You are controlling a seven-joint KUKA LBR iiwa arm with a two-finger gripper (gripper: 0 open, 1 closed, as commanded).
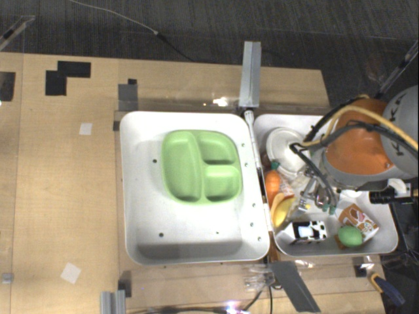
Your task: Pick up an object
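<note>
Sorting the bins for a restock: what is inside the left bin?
The left bin holds one green divided plate, lying flat near its middle. Whatever might lie beneath the plate is covered and cannot be seen.

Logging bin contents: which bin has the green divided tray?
The left bin: the green divided tray lies there alone. The right bin holds small cluttered items.

A single fixed camera looks down at a slant from above the light wooden bench (59,195), taking in both shallow white plastic bins (141,175) side by side, with dark carpeted floor (196,12) along the frame's top.
</note>
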